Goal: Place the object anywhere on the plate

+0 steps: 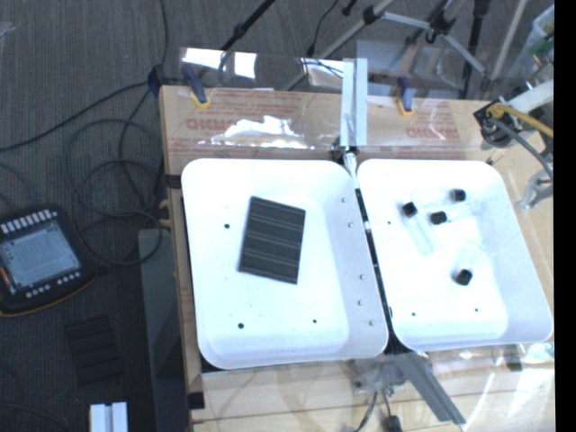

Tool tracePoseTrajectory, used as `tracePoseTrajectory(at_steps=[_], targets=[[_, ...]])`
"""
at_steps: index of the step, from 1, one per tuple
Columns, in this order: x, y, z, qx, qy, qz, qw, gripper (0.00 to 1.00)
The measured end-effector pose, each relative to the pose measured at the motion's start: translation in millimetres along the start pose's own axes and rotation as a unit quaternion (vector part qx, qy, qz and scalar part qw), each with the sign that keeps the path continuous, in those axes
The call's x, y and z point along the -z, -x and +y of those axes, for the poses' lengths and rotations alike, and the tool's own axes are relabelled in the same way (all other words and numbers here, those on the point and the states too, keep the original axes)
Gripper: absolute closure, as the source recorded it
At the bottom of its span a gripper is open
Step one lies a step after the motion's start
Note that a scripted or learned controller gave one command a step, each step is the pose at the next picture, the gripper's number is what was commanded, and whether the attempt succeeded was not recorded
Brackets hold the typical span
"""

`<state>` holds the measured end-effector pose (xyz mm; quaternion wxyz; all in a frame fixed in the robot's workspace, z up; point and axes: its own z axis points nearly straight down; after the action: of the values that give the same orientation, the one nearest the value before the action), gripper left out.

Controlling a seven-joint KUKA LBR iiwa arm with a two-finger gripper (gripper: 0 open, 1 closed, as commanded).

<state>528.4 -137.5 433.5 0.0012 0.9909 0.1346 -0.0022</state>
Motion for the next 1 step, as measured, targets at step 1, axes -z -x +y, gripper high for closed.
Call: tracePoseTrajectory(at_steps=[1], targets=[[0.0,0.0,0.0,0.000,0.000,0.000,1.0000,0.00]])
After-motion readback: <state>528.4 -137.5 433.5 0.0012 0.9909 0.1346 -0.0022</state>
